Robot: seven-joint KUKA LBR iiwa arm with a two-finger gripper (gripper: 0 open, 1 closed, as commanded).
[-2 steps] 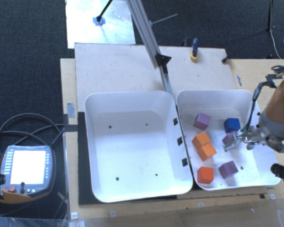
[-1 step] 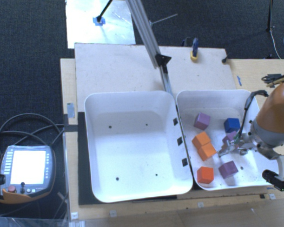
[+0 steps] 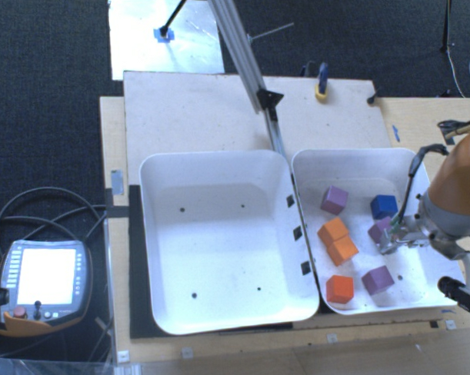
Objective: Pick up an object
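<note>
In the right white plastic bin (image 3: 357,165), nearest the front, sat a small orange block (image 3: 340,288) at seven o'clock and a purple block (image 3: 377,279) at five. Farther back lay two orange blocks (image 3: 338,241) touching. The grey gripper (image 3: 389,239) was at three o'clock, against another purple block (image 3: 379,229); whether it pinched was unclear. Behind sat a blue cube (image 3: 383,205) and a light purple cube (image 3: 334,199)
</note>
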